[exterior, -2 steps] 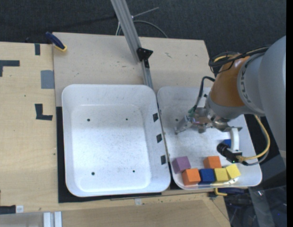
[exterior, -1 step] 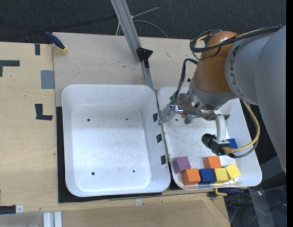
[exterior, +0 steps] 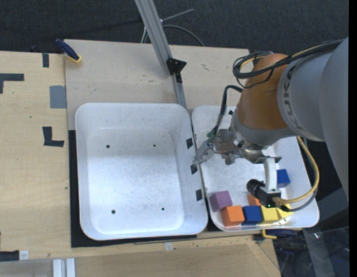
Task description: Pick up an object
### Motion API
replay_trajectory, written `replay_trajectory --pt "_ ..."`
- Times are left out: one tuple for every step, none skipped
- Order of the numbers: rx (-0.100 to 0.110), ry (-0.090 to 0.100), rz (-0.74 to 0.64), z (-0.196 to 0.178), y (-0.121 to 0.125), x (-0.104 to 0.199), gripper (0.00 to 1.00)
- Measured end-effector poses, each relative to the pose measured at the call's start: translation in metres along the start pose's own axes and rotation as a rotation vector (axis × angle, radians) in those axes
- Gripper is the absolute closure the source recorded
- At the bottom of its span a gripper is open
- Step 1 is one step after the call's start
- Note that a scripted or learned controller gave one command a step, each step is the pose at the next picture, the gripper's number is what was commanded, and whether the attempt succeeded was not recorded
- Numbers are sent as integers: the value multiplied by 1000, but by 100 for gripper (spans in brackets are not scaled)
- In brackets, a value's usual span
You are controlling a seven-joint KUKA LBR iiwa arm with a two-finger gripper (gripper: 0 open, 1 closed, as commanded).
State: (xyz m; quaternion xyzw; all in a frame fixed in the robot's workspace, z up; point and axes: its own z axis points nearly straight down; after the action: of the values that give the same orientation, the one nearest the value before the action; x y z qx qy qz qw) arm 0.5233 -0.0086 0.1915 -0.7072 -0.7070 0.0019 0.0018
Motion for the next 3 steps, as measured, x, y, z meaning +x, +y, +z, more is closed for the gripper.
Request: replay_trajectory --pt "-9 16 -15 39 28 -29 0" --pt "-7 18 -13 40 28 -30 0" --pt "4 31 -20 52 42 -34 0"
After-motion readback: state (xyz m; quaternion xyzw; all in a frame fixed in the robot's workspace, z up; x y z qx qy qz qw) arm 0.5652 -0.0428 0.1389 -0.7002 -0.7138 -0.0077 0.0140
